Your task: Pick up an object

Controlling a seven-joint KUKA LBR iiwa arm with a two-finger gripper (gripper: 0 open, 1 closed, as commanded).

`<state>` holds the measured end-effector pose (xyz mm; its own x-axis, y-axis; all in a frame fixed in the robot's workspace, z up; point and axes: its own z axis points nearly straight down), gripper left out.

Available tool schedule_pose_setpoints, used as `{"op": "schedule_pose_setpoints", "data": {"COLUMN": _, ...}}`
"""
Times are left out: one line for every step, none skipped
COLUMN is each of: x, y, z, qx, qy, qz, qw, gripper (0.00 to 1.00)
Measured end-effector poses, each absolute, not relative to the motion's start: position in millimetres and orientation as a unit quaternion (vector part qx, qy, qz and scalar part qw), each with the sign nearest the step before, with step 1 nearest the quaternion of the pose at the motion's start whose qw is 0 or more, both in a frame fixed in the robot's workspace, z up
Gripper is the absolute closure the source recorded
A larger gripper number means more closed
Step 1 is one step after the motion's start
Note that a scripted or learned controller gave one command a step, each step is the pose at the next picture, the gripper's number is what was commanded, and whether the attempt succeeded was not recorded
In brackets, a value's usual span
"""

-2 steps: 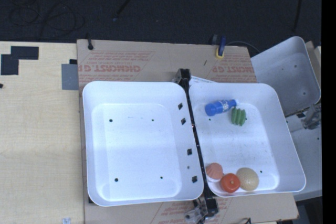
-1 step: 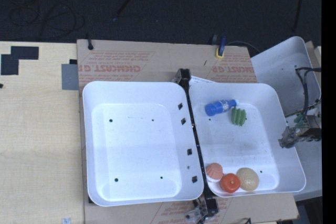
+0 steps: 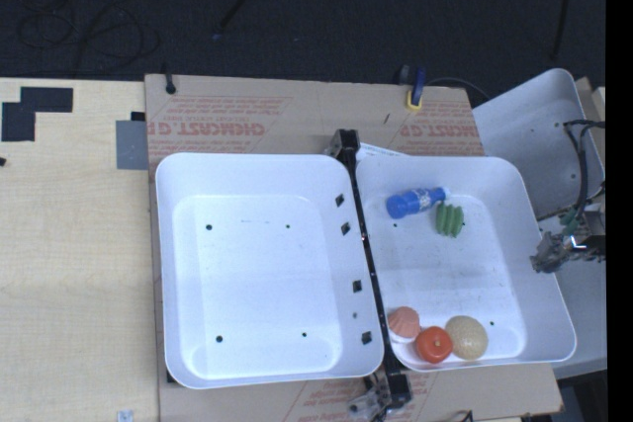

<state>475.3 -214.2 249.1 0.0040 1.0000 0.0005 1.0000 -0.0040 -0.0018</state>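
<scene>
The right bin [image 3: 514,212] holds all the loose objects. A blue bottle [image 3: 414,202] lies on its side near the bin's back, with a small green ribbed object [image 3: 450,219] just to its right. Along the front wall sit a pale pink piece [image 3: 403,321], a red tomato-like ball [image 3: 433,344] and a beige round object [image 3: 467,337], close together and touching or nearly so. Nothing hangs over either bin.
The left bin [image 3: 178,292] adjoins the right one along a black divider [image 3: 361,252]. Both stand on a cardboard sheet [image 3: 257,119]. A small grey fixture with cables [image 3: 564,247] sits outside the right bin's right wall, below a white panel [image 3: 539,119].
</scene>
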Motion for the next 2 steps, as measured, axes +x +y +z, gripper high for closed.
{"op": "schedule_pose_setpoints", "data": {"x": 475.9, "y": -214.2, "z": 271.8, "qx": -0.707, "qy": -0.707, "qz": 0.0, "qw": 0.0, "gripper": 1.0}}
{"op": "schedule_pose_setpoints", "data": {"x": 546.0, "y": -213.2, "z": 296.0, "qx": -0.706, "qy": -0.708, "qz": -0.0006, "qw": -0.002, "gripper": 1.0}}
